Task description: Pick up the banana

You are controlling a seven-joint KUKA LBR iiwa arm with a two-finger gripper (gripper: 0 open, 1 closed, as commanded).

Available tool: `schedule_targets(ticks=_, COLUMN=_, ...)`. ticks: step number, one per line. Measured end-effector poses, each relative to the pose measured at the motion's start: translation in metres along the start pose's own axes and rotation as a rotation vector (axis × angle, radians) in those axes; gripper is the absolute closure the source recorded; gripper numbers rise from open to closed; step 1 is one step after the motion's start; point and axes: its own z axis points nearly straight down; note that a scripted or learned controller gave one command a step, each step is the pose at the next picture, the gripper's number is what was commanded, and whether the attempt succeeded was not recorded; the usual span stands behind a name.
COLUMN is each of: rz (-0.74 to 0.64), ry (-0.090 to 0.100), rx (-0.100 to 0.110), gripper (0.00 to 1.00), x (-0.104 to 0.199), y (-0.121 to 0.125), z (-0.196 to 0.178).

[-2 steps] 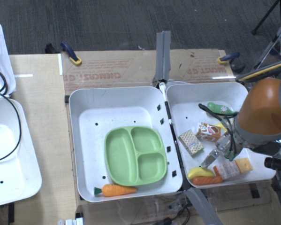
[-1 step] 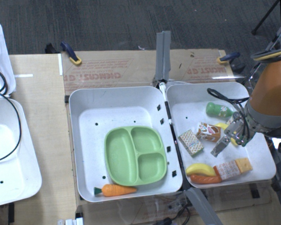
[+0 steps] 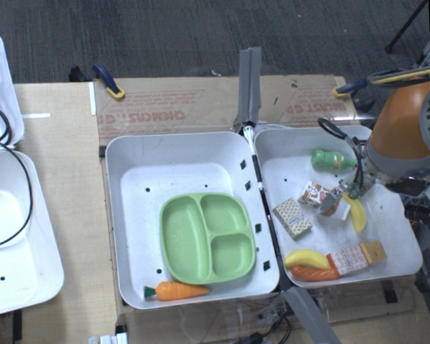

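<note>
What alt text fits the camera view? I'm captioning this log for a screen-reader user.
A grey and orange arm's gripper sits low in the right bin beside a small banana, among small cartons, a green bottle, a second banana and a red sausage. The left bin holds a green divided plate and a carrot.

You've got even, diffuse overhead light, fairly bright, w/ no hard hotspots. Both white bins read near blown-out: the left bin (image 3: 131,208) floor is flat white w/ little texture, the right bin (image 3: 392,255) the same. Shadows are soft and short; a faint one sits under the green tray (image 3: 207,236) at its lower edge. The carpet up top goes dark and grainy. Overall sharpness is middling: small print on the boxes is unreadable. The arm (image 3: 407,125) looks slightly soft at the right edge. The table (image 3: 73,211) is evenly lit.
</note>
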Motion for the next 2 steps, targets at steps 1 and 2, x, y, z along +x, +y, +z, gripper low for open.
schedule_targets(ticks=1, rz=0.277, ry=0.002, rx=0.005, gripper=0.0, x=-0.021, y=0.008, z=-0.022)
schedule_targets(ticks=2, rz=0.399, ry=0.007, rx=0.004, gripper=0.0, x=-0.056, y=0.005, z=-0.001)
